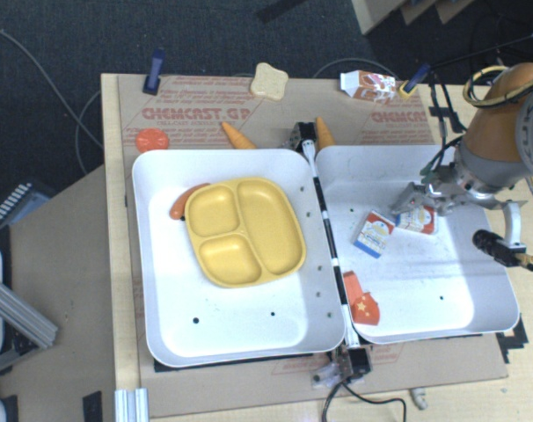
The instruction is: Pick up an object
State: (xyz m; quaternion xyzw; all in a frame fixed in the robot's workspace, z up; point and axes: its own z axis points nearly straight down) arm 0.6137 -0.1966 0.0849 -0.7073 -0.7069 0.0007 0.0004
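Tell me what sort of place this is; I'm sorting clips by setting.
Probably a robotics lab bench: two white bins on cardboard, toy food such as a carrot and bread slice, and loose cables on dark carpet.

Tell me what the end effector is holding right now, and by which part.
Cannot be told. The end effector is low in the right bin, over a small red and white packet.

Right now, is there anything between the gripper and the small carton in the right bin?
Nothing visible. The gripper is over the right bin, and the small carton lies just left of it on bare bin floor. Another small packet sits under the gripper, not between them.
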